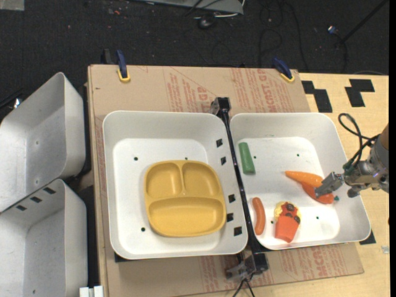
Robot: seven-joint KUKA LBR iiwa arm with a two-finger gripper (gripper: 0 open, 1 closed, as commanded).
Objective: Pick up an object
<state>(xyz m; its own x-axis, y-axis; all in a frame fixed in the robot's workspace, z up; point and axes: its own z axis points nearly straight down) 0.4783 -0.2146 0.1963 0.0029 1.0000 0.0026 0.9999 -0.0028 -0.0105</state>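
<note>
So my gripper is down at the right side of the frame, low in the right white plastic bin, fingers pinching the fat end of the orange carrot-shaped toy. Coming in from the bin's edge makes sense, since that end points my way. The green stick, red sausage and orange figure lie apart from it.

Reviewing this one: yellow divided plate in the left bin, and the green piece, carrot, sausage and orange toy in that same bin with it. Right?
Not quite. The yellow divided plate does lie in the left bin, but the green piece, carrot, sausage and orange toy lie in the right bin, as the camera view shows.
</note>
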